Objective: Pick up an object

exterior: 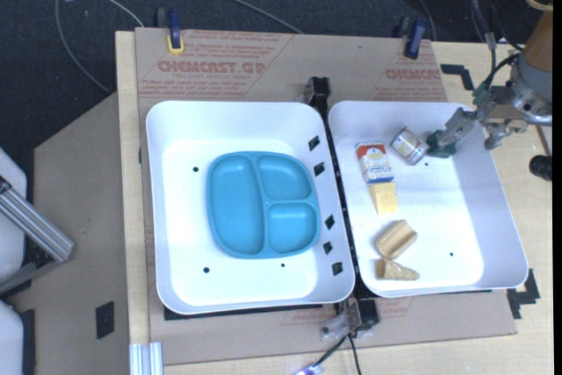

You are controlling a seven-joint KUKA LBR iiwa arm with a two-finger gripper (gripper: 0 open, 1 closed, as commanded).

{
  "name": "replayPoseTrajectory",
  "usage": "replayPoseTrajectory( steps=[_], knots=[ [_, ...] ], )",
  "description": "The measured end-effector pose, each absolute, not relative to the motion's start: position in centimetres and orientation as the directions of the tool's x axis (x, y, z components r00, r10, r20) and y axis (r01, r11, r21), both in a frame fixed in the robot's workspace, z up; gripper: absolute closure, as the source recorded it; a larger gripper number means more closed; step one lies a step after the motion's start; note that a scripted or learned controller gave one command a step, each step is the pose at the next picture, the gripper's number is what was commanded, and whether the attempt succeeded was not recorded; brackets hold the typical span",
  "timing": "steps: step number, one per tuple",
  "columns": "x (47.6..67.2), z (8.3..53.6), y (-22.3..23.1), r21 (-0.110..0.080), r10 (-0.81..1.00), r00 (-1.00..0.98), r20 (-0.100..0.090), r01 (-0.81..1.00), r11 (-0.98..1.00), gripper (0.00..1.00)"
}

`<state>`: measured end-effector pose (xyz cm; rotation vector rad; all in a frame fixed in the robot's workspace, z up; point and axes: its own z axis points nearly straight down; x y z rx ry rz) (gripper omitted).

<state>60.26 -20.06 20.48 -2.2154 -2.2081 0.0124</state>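
Note:
The right bin (492, 215) holds several small objects. A small silver can (407, 146) lies on its side near the bin's back. Beside it is a red and white carton (374, 162), with a yellow block (384, 198) just in front of that. Further forward lie a tan bread-like piece (394, 237) and a flat tan wedge (397, 270). My gripper (442, 140) reaches in from the right, low over the back of this bin. Its tip is just right of the silver can and nothing can be seen held in it.
The left bin (176, 154) carries a blue divided plate (262, 204). A black hinge strip (329, 189) separates the two bins. The arm's wrist (518, 101) and cables hang over the right bin's back right corner. Clamps (176, 38) hold the board at the back.

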Motion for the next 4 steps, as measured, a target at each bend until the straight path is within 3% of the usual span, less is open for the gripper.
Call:
replayPoseTrajectory(
  steps=[1,3,4],
  knots=[
    [60.6,21.4,-20.0,0.0,1.0,0.0,0.001,1.0,0.0,0.0],
    [60.5,11.0,-20.2,-0.003,1.0,-0.001,0.002,1.0,0.001,0.0],
    [60.5,8.4,-20.1,-0.003,1.0,-0.001,0.001,1.0,0.001,0.0]
  ],
)
